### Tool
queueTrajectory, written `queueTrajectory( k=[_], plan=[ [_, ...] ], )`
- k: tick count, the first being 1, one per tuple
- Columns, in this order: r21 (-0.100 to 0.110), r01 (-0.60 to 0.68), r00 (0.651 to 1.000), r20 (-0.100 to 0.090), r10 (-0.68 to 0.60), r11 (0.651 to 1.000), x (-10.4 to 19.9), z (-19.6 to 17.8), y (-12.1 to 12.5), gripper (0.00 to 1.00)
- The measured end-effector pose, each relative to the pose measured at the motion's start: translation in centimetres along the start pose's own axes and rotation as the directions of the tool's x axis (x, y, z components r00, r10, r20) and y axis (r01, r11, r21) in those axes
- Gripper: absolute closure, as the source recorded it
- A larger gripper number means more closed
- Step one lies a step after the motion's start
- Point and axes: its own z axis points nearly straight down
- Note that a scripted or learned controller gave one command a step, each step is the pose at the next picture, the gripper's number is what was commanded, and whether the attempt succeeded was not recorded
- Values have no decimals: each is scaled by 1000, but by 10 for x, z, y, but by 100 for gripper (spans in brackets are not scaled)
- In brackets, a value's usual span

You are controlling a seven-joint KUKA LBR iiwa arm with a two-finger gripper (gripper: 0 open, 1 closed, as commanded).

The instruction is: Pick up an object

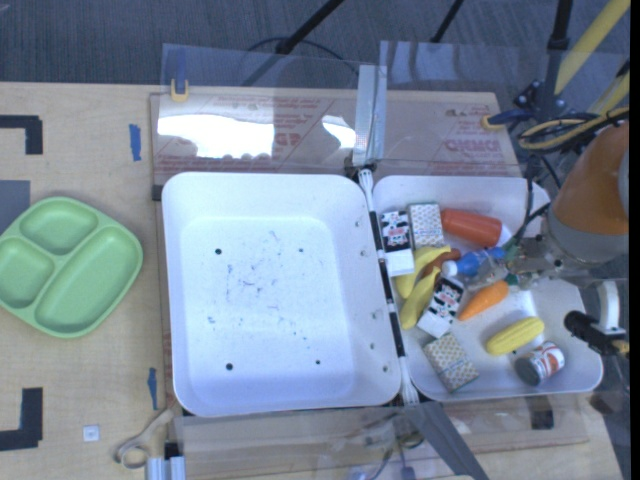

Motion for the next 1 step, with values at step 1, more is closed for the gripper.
queueTrajectory(
  k=[1],
  plan=[
    [0, 329, 944, 1, -329, 944, -8, -62, 14, 0]
  ],
)
